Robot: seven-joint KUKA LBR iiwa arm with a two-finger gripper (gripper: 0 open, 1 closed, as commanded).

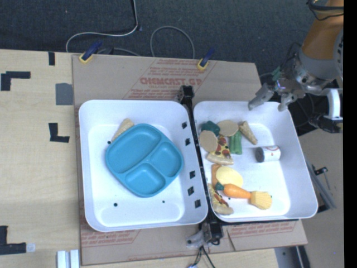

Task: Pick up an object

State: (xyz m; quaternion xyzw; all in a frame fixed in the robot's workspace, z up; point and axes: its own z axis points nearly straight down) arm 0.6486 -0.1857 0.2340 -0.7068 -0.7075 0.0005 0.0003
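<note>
while your gripper (pixel 269 101) hangs over the right bin's (pixel 295 149) far rim, fingers spread and holding nothing, toy carrot (pixel 236 191) near the front, blue tray (pixel 145 159) left

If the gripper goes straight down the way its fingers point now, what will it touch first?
Probably the far right rim of the right bin, or the bin floor just inside it. The gripper, open, hangs above that corner, away from the toy food. Depth is unclear from this slanted view.

A blue divided tray (pixel 145 158) lies in the left white bin (pixel 89 166), on brown cardboard (pixel 167 80).
</note>
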